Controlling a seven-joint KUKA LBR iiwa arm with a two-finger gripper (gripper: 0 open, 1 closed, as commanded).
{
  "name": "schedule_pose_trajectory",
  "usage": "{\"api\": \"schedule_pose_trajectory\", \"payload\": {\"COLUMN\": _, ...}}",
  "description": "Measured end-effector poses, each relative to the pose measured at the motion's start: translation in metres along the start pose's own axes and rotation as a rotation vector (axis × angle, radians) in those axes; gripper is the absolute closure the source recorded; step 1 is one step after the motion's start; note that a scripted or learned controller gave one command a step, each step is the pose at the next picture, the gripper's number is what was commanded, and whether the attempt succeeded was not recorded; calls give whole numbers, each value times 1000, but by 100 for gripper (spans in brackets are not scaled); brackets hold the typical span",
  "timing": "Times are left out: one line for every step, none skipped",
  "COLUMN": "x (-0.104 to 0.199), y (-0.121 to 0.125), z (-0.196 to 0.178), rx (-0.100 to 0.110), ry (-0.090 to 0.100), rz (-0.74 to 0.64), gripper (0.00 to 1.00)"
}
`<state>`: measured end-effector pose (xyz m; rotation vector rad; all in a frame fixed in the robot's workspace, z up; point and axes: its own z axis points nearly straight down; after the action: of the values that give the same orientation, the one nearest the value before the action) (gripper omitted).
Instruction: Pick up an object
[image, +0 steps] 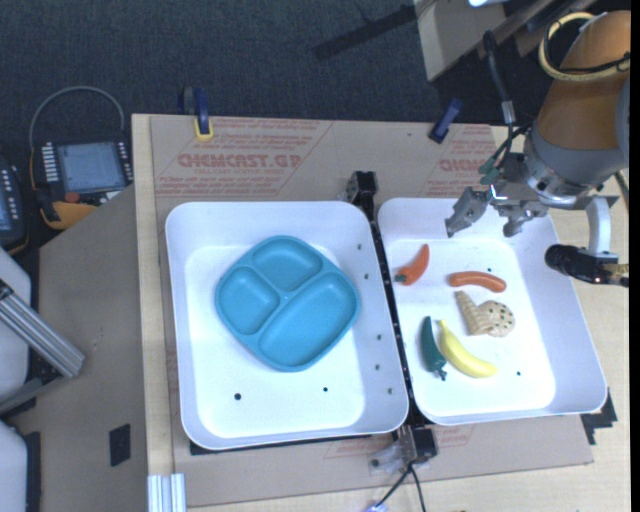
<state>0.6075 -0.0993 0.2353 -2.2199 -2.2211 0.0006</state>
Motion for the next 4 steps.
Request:
{"api": "schedule_pose_trajectory", "payload": {"x": -2, "y": 4, "z": 44, "rx": 5, "ry": 0, "rz": 1, "gripper": 0}}
{"api": "schedule_pose_trajectory", "payload": {"x": 2, "y": 7, "z": 107, "rx": 5, "ry": 1, "rz": 1, "gripper": 0}}
{"api": "schedule_pose_trajectory", "payload": {"x": 0, "y": 11, "z": 145, "rx": -10, "ry": -3, "rz": 2, "gripper": 0}}
{"api": "schedule_pose_trajectory", "payload": {"x": 0, "y": 12, "z": 133, "rx": -16, "ry": -6, "rz": 3, "gripper": 100}}
